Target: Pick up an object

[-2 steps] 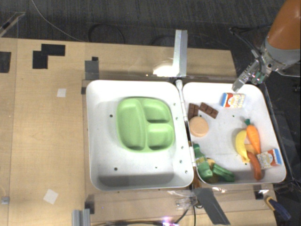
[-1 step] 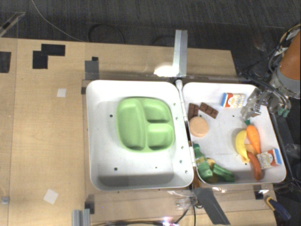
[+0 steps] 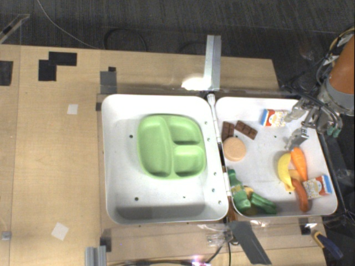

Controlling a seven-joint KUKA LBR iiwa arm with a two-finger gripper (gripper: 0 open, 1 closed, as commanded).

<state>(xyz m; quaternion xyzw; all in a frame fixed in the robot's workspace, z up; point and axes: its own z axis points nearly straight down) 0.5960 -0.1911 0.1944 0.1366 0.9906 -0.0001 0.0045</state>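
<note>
White bins: two shallow bins sat side by side; the left bin [image 3: 119, 148] held a green divided plate [image 3: 170, 145], the right bin [image 3: 255, 165] held all the loose things.
Camera view, arm: the grey arm with its orange band [image 3: 339, 77] reached in from the right, over the right bin's upper right corner.
Gripper: the gripper [image 3: 297, 139] hung just above the top end of the carrot [image 3: 299, 160], its tips pointing down and left.
Jaws: whether they stood wide or narrow, I could not tell; nothing could be seen between them.
Nearest thing: the carrot lay just below the jaws, touching the banana [image 3: 284, 171] on its left.
Other things: a small carton [image 3: 274, 117] lay just left of and above the jaws; chocolate pieces [image 3: 239, 129] and a tan round biscuit [image 3: 234, 149] lay well to their left; a green toy [image 3: 248, 197] lay far below and left; a second carton [image 3: 317, 187] and a sausage [image 3: 302, 195] lay below, near the bin's lower right corner.
Done so far: by my judgement only the approach; every object rested on the bin floor.
Left to do: closing on one thing, likely the carrot or banana, and lifting it clear.
</note>
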